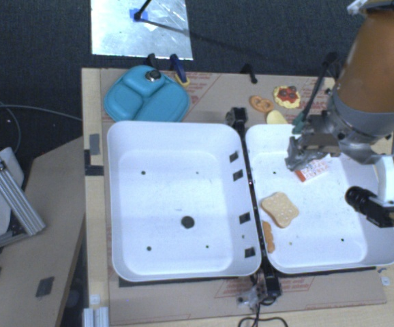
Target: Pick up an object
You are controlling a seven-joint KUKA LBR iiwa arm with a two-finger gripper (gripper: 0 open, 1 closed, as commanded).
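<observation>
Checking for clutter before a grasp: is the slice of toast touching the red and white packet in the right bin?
Apart. The camera view shows bare white bin floor between the toast and the packet.

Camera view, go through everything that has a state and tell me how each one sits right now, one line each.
Pincer: low over the right bin, above the red and white packet.
Red and white packet: flat on the right bin's floor.
Toast slice: flat in the right bin, apart from the packet.
Left bin: holds one small dark disc.
Blue tray: on the bench behind the left bin.
</observation>
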